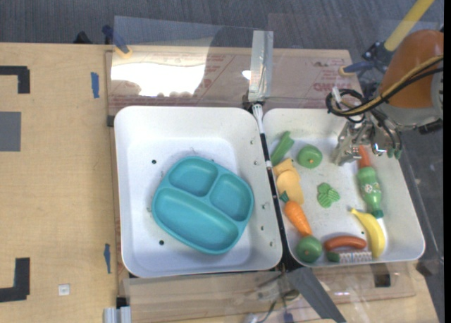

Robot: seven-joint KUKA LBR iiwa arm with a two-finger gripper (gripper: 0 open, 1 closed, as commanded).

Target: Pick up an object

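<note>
Arm (416, 68) reaches in, gripper (350, 147) pointing down.

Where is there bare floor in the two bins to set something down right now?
Left bin: bare floor rings the teal divided plate, widest along the top edge and upper left corner. Right bin: crowded; a small gap lies between the leaf piece, carrot and banana. The gripper hovers at its upper right.
</note>
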